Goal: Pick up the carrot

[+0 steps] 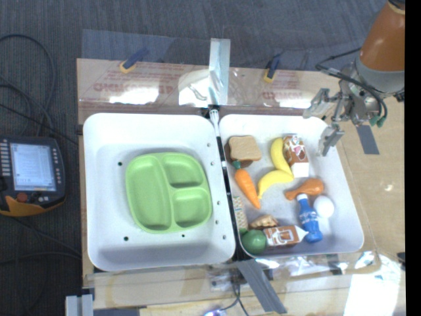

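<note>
Approach stage: the gripper [329,120] hangs over the right bin's [348,196] upper-right rim w/ jaws spread, nothing between them. The carrot [246,184] lies well apart, by the bin's left wall, below the sandwich [245,149]. Next move likely needs travel left, then descent.

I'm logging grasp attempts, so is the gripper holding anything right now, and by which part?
Nothing is held. The gripper hangs open over the right bin's far right corner; the carrot lies apart in that bin.
</note>
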### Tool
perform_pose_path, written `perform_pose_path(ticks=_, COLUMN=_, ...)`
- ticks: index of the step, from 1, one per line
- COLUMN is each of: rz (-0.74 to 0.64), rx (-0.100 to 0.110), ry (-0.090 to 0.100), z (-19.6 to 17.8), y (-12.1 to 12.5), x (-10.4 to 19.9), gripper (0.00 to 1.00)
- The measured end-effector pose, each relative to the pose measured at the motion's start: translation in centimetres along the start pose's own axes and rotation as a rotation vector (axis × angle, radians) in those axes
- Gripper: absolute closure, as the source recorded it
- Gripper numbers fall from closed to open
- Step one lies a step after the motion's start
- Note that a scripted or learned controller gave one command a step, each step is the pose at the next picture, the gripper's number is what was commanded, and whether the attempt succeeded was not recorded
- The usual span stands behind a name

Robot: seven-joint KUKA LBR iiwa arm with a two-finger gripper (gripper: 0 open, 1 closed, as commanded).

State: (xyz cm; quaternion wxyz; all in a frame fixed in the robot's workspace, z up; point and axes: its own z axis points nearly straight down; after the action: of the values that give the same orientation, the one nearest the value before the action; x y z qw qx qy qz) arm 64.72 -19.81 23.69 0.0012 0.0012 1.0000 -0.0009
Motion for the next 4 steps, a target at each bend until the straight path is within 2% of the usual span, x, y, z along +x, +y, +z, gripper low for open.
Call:
perform_pose_path(ticks=1, rz=-0.051, rx=-0.003, ry=0.011, z=10.2, y=-0.4, x=5.5, gripper=0.00)
perform_pose_path(ticks=2, rz=0.024, rx=0.002, ry=-0.011, z=14.6, y=1.1, x=9.8, gripper=0.00)
perform_pose_path(ticks=3, rz=0.267, rx=0.001, ry=-0.013, z=14.6, y=4.2, x=9.6, gripper=0.00)
perform_pose_path(ticks=4, rz=0.307, rx=-0.003, ry=-0.008, z=4.9, y=11.6, x=6.5, gripper=0.00)
